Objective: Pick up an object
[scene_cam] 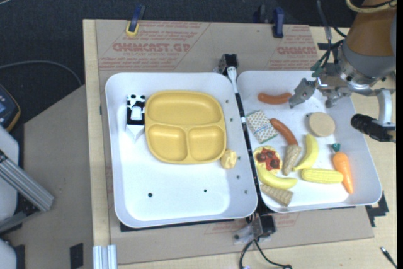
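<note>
no single object is fixed by the task; the toy foods are gathered in the right bin (371, 164). nearest to the claw (315, 90) are a sausage (274, 97) and a round beige disc (322, 125). the claw is seen low over the bin's far part, with nothing visibly between its fingers (open or closed cannot be told). the approach step is judged to be in hand. next, a descent onto one item is needed. a yellow tray (186, 126) lies in the left bin (123, 154).
</note>
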`<move>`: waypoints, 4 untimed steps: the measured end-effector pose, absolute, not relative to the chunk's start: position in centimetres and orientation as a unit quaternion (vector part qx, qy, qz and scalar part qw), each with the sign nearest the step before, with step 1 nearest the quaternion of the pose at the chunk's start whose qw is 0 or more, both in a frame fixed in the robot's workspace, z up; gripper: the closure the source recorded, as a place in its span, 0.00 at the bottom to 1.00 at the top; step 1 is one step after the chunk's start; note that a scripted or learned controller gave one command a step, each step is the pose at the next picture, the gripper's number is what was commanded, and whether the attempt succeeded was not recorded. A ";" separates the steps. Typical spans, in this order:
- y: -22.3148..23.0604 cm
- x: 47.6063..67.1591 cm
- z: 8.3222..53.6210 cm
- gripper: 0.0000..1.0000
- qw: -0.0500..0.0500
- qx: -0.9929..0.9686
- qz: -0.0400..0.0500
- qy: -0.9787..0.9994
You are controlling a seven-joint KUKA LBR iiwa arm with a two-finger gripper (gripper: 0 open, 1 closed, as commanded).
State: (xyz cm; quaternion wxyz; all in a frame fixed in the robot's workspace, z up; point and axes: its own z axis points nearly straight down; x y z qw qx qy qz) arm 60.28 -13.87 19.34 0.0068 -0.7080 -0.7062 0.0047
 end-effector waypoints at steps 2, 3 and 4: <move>-14.7 60.8 14.4 0.00 0.003 -0.707 0.002 -0.707; -14.6 61.0 9.4 0.00 -0.002 -0.708 -0.002 -0.707; -14.6 60.9 10.5 1.00 -0.002 -0.707 -0.001 -0.707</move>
